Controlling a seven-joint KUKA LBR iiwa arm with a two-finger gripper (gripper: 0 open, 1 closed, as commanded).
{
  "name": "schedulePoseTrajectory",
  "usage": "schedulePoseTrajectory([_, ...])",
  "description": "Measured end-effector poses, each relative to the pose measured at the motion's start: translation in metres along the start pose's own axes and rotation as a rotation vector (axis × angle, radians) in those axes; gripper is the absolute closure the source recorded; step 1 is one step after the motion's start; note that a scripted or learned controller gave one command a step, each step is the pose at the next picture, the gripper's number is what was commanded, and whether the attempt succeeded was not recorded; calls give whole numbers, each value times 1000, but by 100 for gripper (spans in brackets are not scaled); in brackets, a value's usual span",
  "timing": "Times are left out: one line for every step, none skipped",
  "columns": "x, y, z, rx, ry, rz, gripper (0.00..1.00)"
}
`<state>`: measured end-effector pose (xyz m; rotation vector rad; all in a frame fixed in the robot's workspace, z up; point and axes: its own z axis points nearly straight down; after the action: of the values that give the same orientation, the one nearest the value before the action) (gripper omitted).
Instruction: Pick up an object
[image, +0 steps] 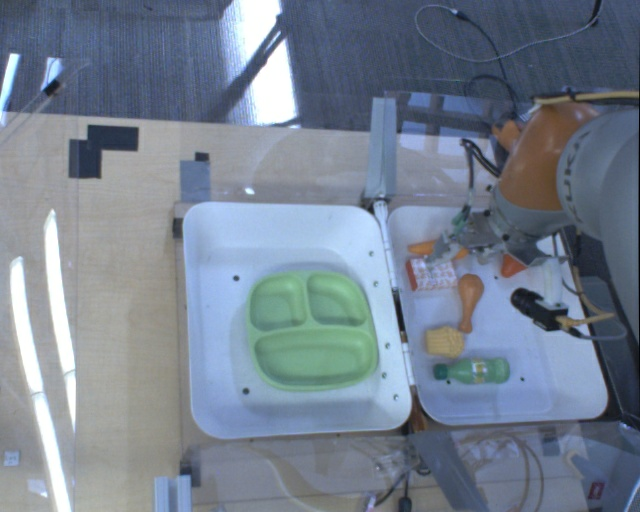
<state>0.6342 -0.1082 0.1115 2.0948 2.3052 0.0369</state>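
My gripper (466, 238) hangs low over the back of the right bin (575, 395), with the grey and orange arm reaching in from the right. Just left of it lies a small orange carrot piece (421, 247). A red and white packet (432, 274) sits below the gripper. A tan drumstick (468, 297) lies in front of the packet. Nearer the front are a yellow corn piece (446, 342) and a green bottle (472, 372) on its side. A small orange-red piece (512, 266) peeks out under the wrist.
The left bin (210, 300) holds a green divided plate (312, 330). A raised divider (393, 300) separates the two bins. A grey post (381, 150) stands at the back between them. The right bin's front right corner shows bare white floor.
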Motion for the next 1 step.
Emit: schedulePoseTrajectory([2, -34, 10, -3, -1, 96, 0])
